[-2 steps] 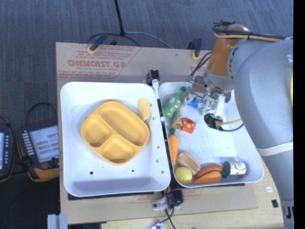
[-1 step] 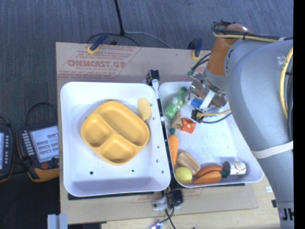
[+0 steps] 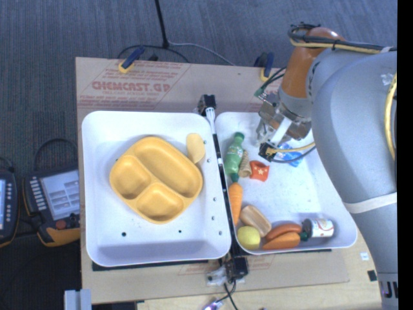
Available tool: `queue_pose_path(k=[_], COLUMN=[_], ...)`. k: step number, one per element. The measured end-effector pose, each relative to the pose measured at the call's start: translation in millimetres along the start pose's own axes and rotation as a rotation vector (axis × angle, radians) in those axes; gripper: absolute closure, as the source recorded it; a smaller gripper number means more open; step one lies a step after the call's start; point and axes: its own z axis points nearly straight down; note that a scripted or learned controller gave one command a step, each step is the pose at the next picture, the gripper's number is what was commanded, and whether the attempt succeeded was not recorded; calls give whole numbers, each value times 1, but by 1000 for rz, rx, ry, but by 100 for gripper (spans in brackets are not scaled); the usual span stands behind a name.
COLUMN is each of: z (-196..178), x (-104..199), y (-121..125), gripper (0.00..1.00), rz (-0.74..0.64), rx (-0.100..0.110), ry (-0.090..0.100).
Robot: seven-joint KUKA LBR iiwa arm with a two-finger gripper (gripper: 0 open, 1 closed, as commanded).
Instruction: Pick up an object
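Observation:
My gripper (image 3: 272, 133) hangs over the back of the right bin (image 3: 322, 192), near its far rim. A blue packet (image 3: 294, 157) lies just under and right of it, partly hidden. A red piece (image 3: 259, 171) sits a little in front of the gripper. Left of that lie a green bottle (image 3: 233, 152) and a small tan piece (image 3: 244, 167). An orange carrot (image 3: 235, 201) lies along the bin's left wall. At the front edge are a bun (image 3: 255, 219), a yellow lemon (image 3: 249, 237), a hot dog (image 3: 284, 235) and a small jar (image 3: 320, 227).
The left bin (image 3: 103, 231) holds a yellow divided plate (image 3: 155, 179) and a pale yellow piece (image 3: 195, 147) by its right wall. The grey arm (image 3: 358, 108) covers the right side of the bench. A black clip (image 3: 208, 103) sits where the bins meet at the back.

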Motion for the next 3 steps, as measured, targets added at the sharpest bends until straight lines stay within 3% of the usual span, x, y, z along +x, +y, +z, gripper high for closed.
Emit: queue_pose_path(k=[1,2,3], z=[1,7,-3], x=[-1,-63,-62], y=[0,-93,-93], gripper=[0,0,100], rz=[1,167,166], rx=[4,-8,-7], ry=[-4,11,12])
